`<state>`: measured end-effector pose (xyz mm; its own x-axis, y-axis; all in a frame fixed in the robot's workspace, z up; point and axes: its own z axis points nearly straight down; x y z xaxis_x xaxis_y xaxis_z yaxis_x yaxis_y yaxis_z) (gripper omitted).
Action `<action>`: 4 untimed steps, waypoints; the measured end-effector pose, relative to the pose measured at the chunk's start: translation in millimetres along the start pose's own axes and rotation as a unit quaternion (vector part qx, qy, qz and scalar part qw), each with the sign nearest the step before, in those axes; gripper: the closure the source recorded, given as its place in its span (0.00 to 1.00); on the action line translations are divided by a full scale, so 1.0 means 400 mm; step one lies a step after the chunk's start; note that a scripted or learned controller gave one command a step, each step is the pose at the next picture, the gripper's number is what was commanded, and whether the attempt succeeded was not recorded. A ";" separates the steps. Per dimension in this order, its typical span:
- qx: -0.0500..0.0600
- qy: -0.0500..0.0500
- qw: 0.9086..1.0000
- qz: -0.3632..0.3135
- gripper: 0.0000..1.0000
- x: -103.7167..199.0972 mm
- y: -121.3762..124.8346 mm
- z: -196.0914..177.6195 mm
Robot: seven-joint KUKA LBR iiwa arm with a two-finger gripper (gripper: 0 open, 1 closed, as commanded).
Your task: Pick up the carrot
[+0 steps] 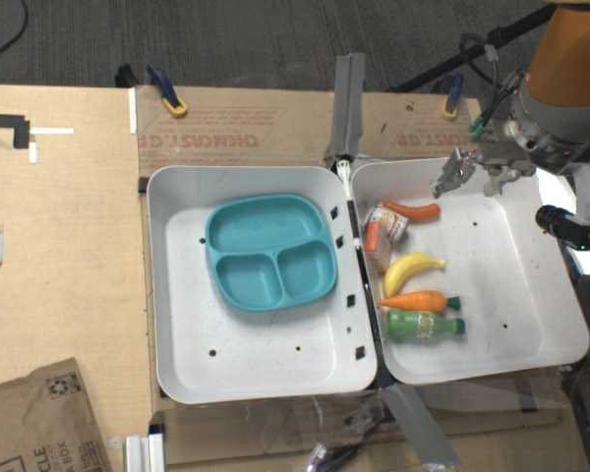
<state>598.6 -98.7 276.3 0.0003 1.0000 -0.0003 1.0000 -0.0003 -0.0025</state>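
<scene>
The carrot [419, 302] is orange with a green tip and lies flat in the right bin [516, 293], between a yellow banana [410, 269] above it and a green bottle [426, 326] below it. My gripper [479, 173] hangs over the bin's far edge, well up and to the right of the carrot. Its fingers are spread apart with nothing between them.
A red-orange sausage [411, 210] and a small wrapped packet [383, 228] lie at the right bin's far left. The left bin [177, 342] holds a teal divided plate [271, 252]. A raised divider separates the bins. Blue clamps sit on the cardboard behind.
</scene>
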 end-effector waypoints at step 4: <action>-0.014 -0.003 0.970 -0.245 0.00 -0.065 -0.279 0.439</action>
<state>486.6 -124.8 101.0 -0.4739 0.8805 -0.0115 0.8802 0.4740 0.0239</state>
